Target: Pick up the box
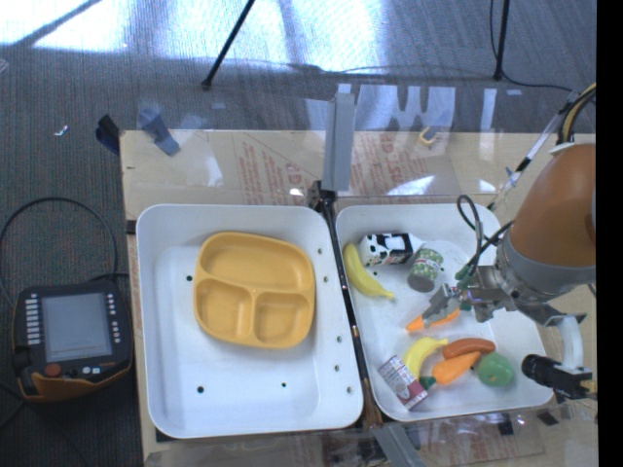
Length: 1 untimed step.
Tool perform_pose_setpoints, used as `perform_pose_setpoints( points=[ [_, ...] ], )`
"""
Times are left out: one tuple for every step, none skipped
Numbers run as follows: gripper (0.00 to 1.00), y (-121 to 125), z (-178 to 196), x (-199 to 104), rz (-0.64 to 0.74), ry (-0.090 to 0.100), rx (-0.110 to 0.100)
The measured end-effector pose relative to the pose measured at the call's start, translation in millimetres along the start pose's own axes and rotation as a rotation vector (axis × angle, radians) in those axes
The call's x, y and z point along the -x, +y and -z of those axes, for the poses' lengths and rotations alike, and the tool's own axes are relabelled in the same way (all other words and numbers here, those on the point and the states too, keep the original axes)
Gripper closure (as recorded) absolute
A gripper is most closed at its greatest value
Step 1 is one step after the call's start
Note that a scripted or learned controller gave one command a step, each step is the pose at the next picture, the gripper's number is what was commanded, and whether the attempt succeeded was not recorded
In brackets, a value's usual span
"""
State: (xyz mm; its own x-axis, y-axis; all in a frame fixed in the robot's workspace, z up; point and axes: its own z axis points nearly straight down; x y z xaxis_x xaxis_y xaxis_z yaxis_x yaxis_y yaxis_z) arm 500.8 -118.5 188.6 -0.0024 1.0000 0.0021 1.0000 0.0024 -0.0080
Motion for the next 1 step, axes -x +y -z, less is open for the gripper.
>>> perform_pose_setpoints(
  points=[
    [0.0, 20.3, -103.6, -32.1, 0.076, 0.0, 0.003]
  ],
)
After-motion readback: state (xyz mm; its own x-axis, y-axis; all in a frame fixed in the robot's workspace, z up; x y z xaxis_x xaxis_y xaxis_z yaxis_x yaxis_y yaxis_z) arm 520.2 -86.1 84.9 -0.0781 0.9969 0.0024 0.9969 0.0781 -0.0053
